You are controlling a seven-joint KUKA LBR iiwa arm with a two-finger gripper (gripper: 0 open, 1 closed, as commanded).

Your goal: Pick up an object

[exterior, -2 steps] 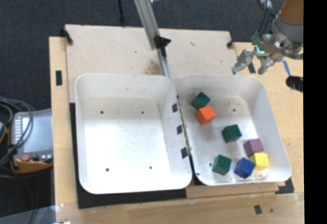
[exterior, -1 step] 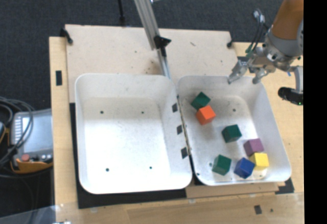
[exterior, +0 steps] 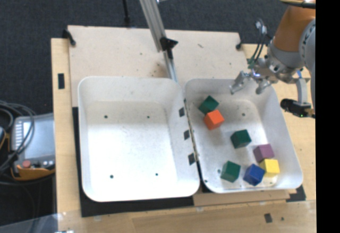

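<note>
The right bin [exterior: 281, 115] holds several small cubes. A green cube [exterior: 209, 104] touches an orange cube [exterior: 214, 119] near the bin's upper left. Another green cube [exterior: 240, 138] lies in the middle. A purple cube [exterior: 263, 152], a yellow cube [exterior: 271, 166], a blue cube [exterior: 254, 174] and a third green cube [exterior: 230, 171] cluster near the front edge. My gripper [exterior: 249, 84] hangs over the bin's back rim, above and right of the orange cube, fingers spread apart with nothing between them.
The left bin [exterior: 90, 120] stands beside the right one on the wooden bench. A slanted metal pole [exterior: 151, 11] rises behind the bins. A grey device with cables [exterior: 29, 144] sits off the bench's left side.
</note>
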